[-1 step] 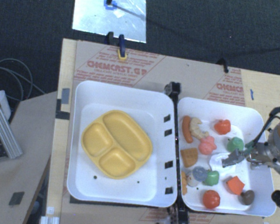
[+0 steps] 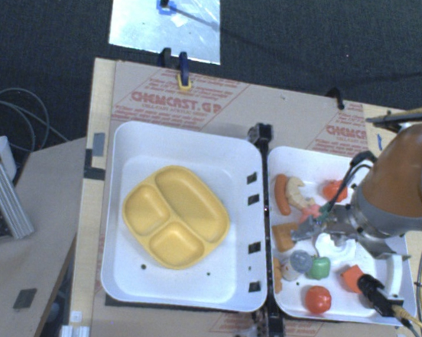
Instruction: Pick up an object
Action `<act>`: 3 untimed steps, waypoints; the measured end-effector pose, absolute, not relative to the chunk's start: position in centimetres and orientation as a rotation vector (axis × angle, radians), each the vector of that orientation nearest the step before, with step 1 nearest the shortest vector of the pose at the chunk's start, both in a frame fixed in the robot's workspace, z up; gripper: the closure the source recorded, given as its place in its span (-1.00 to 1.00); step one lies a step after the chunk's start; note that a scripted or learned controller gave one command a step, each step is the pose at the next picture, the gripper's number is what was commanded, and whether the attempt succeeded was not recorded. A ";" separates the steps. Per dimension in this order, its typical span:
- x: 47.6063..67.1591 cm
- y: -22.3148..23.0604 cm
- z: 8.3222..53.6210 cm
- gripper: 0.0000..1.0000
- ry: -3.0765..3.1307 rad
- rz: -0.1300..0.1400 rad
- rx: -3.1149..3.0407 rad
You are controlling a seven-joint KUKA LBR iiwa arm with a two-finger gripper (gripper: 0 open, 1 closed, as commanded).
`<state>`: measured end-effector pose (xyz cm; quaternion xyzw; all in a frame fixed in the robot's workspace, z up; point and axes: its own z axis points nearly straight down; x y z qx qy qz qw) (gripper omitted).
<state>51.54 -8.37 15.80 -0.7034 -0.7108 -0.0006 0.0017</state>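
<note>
— So, what lies nearest the camera in the right bin (image 2: 392, 315)?
— A red tomato (image 2: 318, 298) at the front edge, an orange piece (image 2: 350, 276) to its right, a green block (image 2: 320, 268) and a grey round thing (image 2: 299, 260) just behind.
— And the pincer (image 2: 313, 225)?
— It hangs low over the middle of that bin, just above the grey thing; I cannot tell how it stands, the wrist blurs it.
— Further back?
— An orange sausage (image 2: 281, 194), a pale curved piece (image 2: 298, 189) beside it, a red item (image 2: 335, 191) near the arm (image 2: 402, 181).
— The left bin (image 2: 133, 146)?
— It holds a yellow divided tray (image 2: 176, 216). Beyond the bench (image 2: 227, 100), a silver sheet (image 2: 168, 10) lies on dark carpet.
</note>
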 end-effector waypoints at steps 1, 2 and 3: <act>60.0 -12.3 8.1 -1.00 -2.231 -0.003 -2.219; 59.9 -12.1 9.7 1.00 -2.232 -0.008 -2.220; 57.5 -4.9 19.0 1.00 -2.237 -0.013 -2.212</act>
